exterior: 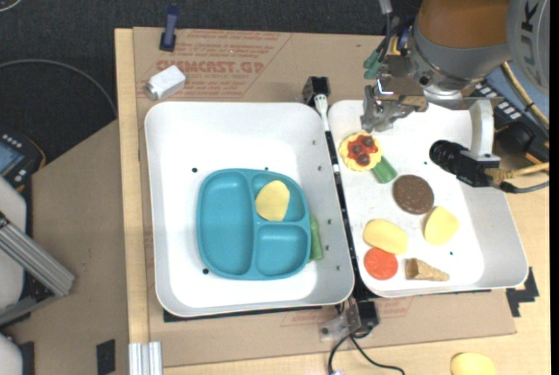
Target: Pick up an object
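- Camera view: hand (377, 115) hangs just above the pizza toy (361, 151) in the right bin (498, 268), likely lining up a grasp
- Cannot tell if spread or pinching

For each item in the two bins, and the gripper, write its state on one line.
Blue tray: lying flat in left bin, holding a yellow piece.
Pizza toy: lying flat, under the gripper.
Brown disc: lying flat.
Red disc: lying flat.
Gripper: above right bin.
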Motion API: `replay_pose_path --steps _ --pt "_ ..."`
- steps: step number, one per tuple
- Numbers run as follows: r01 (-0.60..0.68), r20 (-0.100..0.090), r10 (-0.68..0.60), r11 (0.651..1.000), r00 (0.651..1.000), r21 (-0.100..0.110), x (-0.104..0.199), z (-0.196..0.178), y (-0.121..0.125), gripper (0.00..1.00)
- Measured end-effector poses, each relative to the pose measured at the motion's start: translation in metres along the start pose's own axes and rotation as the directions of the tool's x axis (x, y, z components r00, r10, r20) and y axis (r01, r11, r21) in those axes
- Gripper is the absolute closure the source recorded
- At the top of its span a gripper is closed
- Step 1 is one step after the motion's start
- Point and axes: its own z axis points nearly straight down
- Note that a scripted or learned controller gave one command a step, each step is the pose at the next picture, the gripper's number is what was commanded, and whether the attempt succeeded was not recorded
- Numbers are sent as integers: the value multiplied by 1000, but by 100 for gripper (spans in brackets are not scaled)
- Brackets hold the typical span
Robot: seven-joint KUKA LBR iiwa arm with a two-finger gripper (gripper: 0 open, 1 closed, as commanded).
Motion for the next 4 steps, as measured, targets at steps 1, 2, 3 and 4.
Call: replay_pose_path --steps 1,2,3,4 --pt "8 -6 -8 1000 1000 -16 68 -152 -7 100" --pt "-1 0 1 1000 1000 16 71 -59 -45 100" --pt "0 -1 0 1000 1000 1 71 -75 -42 100" --pt "-10 2 10 1000 1000 18 4 37 -61 100"
